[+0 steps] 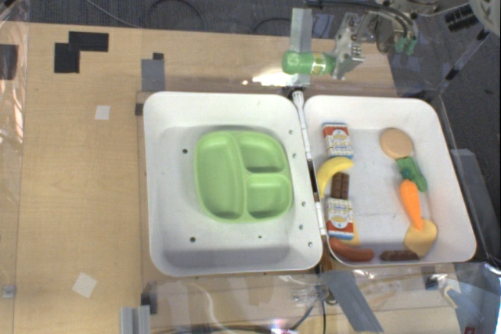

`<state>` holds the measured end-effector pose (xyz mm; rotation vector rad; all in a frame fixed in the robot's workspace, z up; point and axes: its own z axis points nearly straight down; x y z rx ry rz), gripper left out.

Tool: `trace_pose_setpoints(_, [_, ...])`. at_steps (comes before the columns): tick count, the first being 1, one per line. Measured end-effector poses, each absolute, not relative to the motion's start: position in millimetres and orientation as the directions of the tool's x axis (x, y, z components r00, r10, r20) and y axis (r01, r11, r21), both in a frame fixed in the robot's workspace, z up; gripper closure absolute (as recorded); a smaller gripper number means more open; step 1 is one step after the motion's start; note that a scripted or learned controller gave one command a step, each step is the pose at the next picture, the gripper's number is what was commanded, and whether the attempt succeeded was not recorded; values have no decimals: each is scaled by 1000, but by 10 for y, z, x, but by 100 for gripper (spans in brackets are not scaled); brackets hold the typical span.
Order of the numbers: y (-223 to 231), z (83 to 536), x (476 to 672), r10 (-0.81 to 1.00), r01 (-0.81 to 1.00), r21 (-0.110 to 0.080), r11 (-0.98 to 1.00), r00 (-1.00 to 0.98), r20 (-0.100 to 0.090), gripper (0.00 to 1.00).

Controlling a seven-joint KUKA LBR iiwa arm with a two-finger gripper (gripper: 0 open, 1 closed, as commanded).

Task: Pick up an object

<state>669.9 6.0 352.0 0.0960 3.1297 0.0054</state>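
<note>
Green cylinder [304, 63], small and can-shaped, lies on its side high in the view, past the far rim of the two bins. It sits level with my gripper [344, 57], whose metal fingers meet the cylinder's right end. From this angle the cylinder looks pinched between my fingers at that end, so I judge I am holding it, with most of its body sticking out to the left.

I judge it to be a light, hollow plastic toy: stiff, smooth and somewhat slippery. A round body held by one end could swivel or slide out, so a hold across its middle would be safer.

Below, the right bin [446, 137] holds play food. Two small cartons [336, 140] with red and white printing lie along its left side; the print is too small for me to read. Between them sit a yellow banana [332, 168] and a brown chocolate bar [339, 185]. Further right are a tan wooden spoon [397, 142], an orange carrot [412, 202] with a green top, and a yellow piece [421, 237] near the front corner. A reddish sausage [351, 251] and a dark brown piece [399, 255] lie along the front edge.

The left bin [168, 246] holds a pale green divided plate [243, 176] with three sections.

On my arm, at the top right corner, black letters are partly cut off; I can make out what looks like "KU".
</note>
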Motion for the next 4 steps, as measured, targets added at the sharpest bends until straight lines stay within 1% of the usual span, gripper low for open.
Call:
trace_pose_setpoints(1, [-453,2940,6075,-51,-51,-1,999,-999,-7,100])
trace_pose_setpoints(2, [195,3221,6563,153,153,4,988,-988,-10,100])
trace_pose_setpoints(3, [-171,3154,6543,99,99,1,995,-995,-11,100])
trace_pose_setpoints(4, [-1236,3340,6661,35,35,-3,999,-999,-13,100])
